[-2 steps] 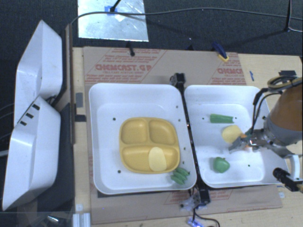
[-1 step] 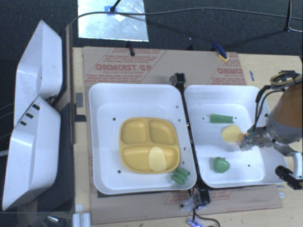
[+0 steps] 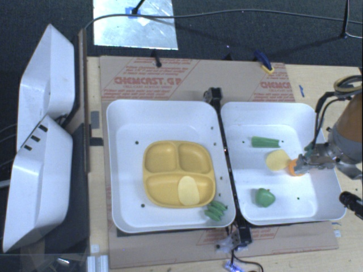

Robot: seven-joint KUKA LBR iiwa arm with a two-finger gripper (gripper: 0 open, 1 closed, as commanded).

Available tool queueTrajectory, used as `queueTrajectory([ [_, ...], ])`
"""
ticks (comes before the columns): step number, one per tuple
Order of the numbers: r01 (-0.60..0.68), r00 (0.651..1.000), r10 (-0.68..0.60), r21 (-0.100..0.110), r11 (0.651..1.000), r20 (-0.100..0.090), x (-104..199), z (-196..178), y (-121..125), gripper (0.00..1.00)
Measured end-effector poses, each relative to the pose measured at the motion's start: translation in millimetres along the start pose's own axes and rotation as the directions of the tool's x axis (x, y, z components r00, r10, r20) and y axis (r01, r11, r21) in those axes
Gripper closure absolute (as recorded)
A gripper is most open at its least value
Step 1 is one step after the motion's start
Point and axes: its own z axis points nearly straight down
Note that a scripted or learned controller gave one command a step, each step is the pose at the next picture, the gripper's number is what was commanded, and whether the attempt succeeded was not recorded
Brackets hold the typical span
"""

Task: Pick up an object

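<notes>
We see the gripper [image 3: 302,164] low in the right bin [image 3: 283,115] touching an orange object [image 3: 295,169]; its grip we cannot tell.

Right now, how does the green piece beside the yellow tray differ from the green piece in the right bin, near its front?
The green piece beside the tray lies in the left bin, touching the yellow tray; the green piece in the right bin lies alone on the white floor. The first looks ribbed, like a small bunch; the second looks rounder and smoother. Both are green, small, and away from the tool.
</notes>
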Motion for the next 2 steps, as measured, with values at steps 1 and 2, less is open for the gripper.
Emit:
queueTrajectory([
  [1, 0.000, 1.000, 0.000, -0.003, 1.000, 0.001, -2, -63, 4, 1.00],
  [2, 0.000, 1.000, 0.000, 0.002, 1.000, 0.000, -2, -78, 4, 1.00],
])
